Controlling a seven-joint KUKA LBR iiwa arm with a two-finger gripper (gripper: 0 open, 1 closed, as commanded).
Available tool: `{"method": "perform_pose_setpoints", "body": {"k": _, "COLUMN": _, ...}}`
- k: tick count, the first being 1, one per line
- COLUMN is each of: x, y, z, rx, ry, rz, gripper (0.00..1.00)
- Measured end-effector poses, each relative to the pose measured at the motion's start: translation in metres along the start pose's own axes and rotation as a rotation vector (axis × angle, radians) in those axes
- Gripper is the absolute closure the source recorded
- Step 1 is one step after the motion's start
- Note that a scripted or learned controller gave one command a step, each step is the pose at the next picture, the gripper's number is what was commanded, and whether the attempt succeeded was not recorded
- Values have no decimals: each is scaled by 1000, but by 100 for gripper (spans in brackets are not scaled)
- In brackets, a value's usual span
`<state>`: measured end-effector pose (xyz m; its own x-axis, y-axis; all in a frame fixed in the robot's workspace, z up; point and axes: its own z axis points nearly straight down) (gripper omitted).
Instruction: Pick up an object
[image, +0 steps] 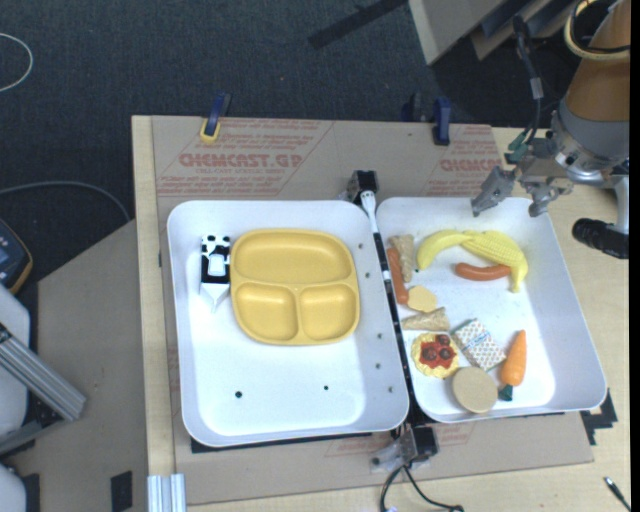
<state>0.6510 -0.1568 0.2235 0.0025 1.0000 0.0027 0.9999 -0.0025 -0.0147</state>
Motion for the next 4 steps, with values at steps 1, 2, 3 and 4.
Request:
{"method": "perform_pose_setpoints", "body": {"k": 1, "x": 0, "y": 3, "z": -9, "rx": -14, "ry": -2, "rz": -3, "gripper": 0}}
{"method": "perform_pose_setpoints", "body": {"k": 2, "x": 0, "y": 1, "z": 34, "rx": -10, "ry": -2, "rz": -2, "gripper": 0}}
{"method": "perform_pose_setpoints", "body": {"k": 3, "x": 5, "y": 0, "z": 97, "rx": -8, "ry": -1, "rz": -4, "gripper": 0}}
{"method": "perform_pose_setpoints", "body": {"k": 4, "x": 6, "y": 0, "z": 141, "rx": -10, "ry": -2, "rz": -4, "gripper": 0}}
